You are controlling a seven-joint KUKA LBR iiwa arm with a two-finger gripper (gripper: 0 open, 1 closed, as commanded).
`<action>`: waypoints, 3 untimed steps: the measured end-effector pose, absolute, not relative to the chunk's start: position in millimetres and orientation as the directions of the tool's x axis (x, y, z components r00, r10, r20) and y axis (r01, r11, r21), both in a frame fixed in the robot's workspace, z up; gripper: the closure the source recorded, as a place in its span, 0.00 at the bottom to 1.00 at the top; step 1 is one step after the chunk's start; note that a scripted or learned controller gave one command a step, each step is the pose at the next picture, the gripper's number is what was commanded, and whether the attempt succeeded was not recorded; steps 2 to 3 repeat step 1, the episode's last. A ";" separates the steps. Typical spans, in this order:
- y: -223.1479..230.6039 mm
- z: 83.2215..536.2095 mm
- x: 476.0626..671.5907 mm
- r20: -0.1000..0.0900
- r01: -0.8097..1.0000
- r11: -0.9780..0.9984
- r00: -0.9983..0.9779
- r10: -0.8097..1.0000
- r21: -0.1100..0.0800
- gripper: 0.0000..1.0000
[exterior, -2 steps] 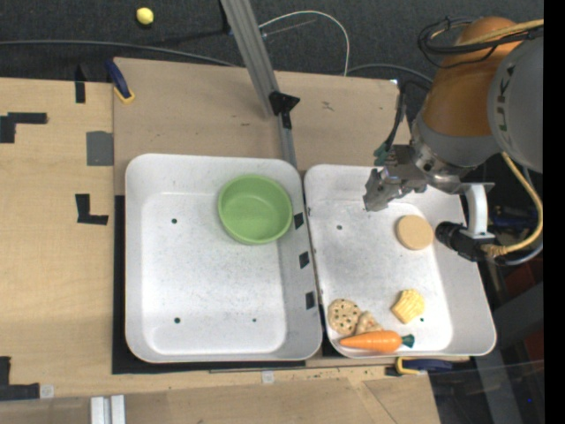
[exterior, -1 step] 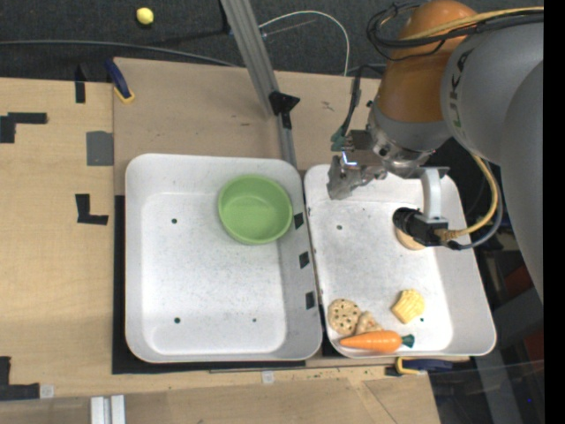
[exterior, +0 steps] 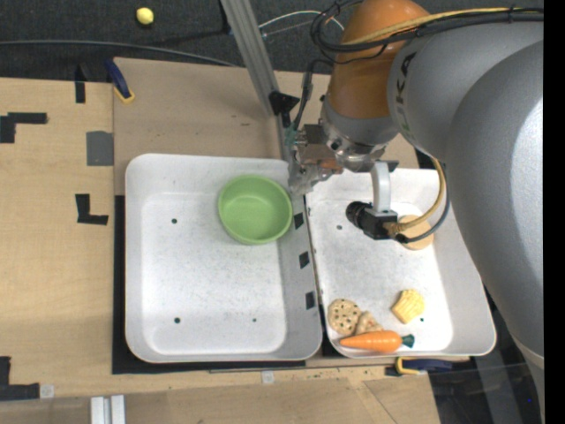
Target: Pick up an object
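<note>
Pincer is positioned at the green bowl's right rim, in the left bin; its open/clenched state can't be told. Carrot, cookie and yellow piece are seen in the right bin.

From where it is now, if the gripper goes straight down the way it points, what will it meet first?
Most likely the right rim of the green bowl, or the divider between the two white bins beside it. The gripper hangs above that edge, but one slanted view leaves depth unclear, so I cannot say which.
</note>
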State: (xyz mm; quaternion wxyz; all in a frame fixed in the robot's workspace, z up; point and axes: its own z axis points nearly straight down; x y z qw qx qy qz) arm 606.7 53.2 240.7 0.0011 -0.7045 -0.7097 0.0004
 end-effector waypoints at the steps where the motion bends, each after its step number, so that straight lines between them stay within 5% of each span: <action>1: 100.3 226.8 628.7 0.000 1.000 0.006 -0.006 1.000 -0.001 1.00; 3: 100.3 226.8 628.7 0.000 1.000 0.006 -0.006 1.000 -0.001 1.00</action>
